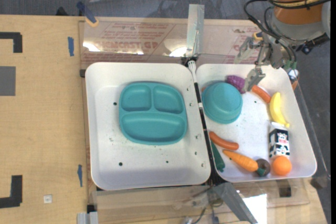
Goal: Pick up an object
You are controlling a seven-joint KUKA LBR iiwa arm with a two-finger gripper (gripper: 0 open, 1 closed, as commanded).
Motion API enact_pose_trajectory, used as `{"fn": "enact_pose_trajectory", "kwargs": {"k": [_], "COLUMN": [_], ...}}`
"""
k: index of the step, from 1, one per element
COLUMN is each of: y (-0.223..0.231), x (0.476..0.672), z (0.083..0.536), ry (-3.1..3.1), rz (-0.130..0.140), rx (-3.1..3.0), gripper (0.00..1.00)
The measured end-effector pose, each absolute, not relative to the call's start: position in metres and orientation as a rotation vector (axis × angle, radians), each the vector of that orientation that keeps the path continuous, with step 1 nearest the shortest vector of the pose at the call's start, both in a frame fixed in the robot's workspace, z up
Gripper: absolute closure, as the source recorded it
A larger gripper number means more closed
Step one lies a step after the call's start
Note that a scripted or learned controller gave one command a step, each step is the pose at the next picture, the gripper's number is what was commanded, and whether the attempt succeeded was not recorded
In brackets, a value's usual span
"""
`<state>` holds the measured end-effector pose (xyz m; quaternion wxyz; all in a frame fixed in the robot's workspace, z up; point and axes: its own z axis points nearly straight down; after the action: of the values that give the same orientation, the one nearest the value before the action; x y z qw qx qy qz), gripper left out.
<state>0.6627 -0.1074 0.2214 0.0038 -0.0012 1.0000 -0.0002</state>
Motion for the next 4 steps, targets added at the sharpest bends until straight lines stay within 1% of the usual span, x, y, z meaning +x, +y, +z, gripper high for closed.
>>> {"fn": "enact_pose_trajectory", "kwargs": {"k": [1, 2, 3, 4], "y": [-0.171, -0.198, -0.177, -0.206], "x": [0.629, 0.605, 0.610, 0.582], "z": [0.095, 0.088, 0.089, 0.089], "ry": [3.128, 3.110, 3.114, 3.116], "rz": [-0.002, -0.004, -0.005, -0.005], "rx": [-0.275, -0.382, -0.332, -0.328], "gripper": [0.00, 0.00, 0.00, 0.00]}}
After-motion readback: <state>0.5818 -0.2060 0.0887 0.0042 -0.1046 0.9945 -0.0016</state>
